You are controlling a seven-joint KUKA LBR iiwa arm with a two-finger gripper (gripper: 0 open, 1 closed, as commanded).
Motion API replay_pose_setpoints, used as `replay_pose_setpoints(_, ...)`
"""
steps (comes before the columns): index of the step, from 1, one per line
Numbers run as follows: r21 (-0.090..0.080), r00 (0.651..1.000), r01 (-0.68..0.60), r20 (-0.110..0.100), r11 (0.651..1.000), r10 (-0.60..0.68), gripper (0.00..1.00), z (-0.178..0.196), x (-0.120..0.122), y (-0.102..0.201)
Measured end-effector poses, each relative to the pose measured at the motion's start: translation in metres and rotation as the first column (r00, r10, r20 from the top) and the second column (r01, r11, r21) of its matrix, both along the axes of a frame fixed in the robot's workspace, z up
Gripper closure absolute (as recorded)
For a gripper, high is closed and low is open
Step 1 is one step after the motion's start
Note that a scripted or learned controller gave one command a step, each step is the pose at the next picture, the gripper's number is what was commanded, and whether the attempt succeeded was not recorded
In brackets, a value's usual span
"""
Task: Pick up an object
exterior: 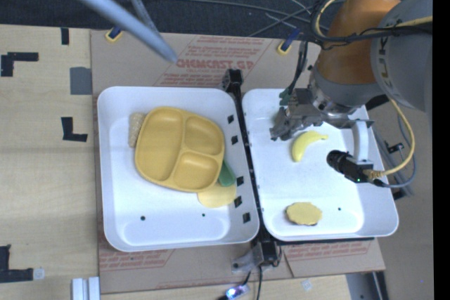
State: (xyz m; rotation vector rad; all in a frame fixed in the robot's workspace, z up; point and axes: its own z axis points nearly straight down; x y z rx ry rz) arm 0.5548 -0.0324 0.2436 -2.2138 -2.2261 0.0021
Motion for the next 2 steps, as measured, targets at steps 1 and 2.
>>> replay_pose_setpoints(1, 0.000, 1.000, 0.000, -0.002, 1.000, 0.000, 1.00, -0.014, -0.017, 0.054)
replay_pose_setpoints(2, -0.001, 1.000, 0.001, -0.001, 1.000, -0.001, 1.00, -0.026, -0.027, 0.102)
